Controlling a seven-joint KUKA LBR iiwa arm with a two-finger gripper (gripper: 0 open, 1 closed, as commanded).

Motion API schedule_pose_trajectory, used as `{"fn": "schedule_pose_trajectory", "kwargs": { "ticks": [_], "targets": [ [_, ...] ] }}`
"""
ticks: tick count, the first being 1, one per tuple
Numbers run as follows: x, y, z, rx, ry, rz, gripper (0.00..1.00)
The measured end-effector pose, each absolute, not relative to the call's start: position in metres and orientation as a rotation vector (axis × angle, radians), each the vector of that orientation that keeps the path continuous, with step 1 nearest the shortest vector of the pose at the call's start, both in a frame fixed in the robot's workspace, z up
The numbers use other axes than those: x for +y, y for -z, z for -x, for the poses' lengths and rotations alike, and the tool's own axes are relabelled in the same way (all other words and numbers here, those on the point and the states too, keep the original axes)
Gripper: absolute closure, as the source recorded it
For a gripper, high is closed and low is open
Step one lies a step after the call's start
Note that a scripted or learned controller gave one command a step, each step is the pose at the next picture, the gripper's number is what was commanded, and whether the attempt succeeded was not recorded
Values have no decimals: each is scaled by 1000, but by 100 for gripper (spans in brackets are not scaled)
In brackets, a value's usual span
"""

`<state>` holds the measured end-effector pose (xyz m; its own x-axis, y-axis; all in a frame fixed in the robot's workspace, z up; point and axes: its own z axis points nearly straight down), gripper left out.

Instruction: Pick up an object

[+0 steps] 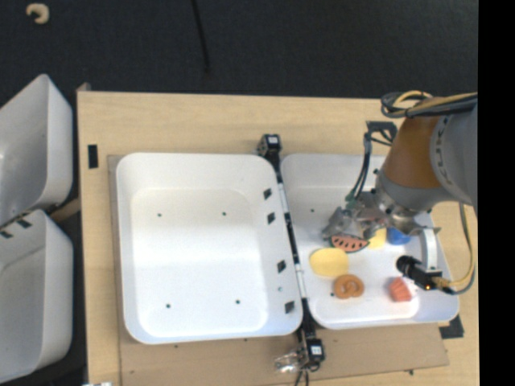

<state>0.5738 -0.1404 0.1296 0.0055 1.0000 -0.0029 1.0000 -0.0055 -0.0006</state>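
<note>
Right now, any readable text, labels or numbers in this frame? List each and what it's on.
None readable.
Small black tags along the divider between the bins: too small to tell if they carry print.
Toys in the right bin, including the yellow piece and the brown ring: no markings seen.

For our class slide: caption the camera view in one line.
Arm's gripper low in right bin, among small toys.

Grey arm with an orange band, thin black and yellow cables, dark metal pincer
</note>
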Motion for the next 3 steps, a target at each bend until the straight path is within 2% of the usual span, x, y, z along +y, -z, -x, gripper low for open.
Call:
{"fn": "schedule_pose_trajectory", "kwargs": {
  "ticks": [1, 2, 3],
  "targets": [
    [-114, -105, -548, 2206, -8, -2211, 0],
    [-99, -105, -632, 2216, -12, -2207, 0],
    [-166, -105, -618, 2209, -8, -2215, 0]
  ]
}}
